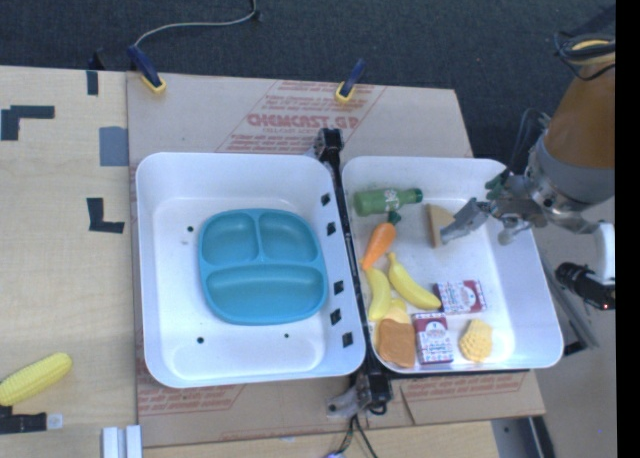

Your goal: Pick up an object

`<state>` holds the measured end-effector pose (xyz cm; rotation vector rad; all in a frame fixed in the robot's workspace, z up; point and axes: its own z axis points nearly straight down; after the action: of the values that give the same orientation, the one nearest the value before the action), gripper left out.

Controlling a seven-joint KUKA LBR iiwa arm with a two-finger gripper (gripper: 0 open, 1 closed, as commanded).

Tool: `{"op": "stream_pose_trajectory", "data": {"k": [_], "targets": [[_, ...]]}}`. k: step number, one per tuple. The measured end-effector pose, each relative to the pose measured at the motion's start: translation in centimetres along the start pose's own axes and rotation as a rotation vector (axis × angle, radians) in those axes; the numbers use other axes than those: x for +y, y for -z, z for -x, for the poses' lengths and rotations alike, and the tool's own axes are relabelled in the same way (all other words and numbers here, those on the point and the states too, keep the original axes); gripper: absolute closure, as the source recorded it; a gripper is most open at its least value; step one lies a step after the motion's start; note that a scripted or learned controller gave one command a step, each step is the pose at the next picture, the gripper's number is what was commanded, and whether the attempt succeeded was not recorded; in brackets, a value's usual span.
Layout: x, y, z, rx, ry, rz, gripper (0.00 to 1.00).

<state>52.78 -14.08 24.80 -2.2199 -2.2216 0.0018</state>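
I work in a robotics lab, at a test bench, not in a home. Two white bins (150, 276) sit side by side on a cardboard sheet (290, 121) that yellow-and-blue clamps (148, 76) pin down beyond the bins. Left of the bins, the wooden bench top (50, 276) carries black tape marks (25, 118). A cable (205, 21) trails over dark carpet (420, 6) beyond the cardboard. The food in the right-hand bin is plastic toys (405, 284).
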Motion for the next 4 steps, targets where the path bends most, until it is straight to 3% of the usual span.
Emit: {"op": "stream_pose_trajectory", "data": {"k": [1,2,3,4], "targets": [[-0.1,-10.3,-3.4,0.002,0.0,-0.003,0.0],[5.6,-16.2,-4.1,0.0,0.001,0.004,0.0],[9.3,-16.2,-4.2,-0.001,0.0,0.005,0.0],[13.6,-16.1,-4.5,0.001,0.001,-0.02,0.0]]}}
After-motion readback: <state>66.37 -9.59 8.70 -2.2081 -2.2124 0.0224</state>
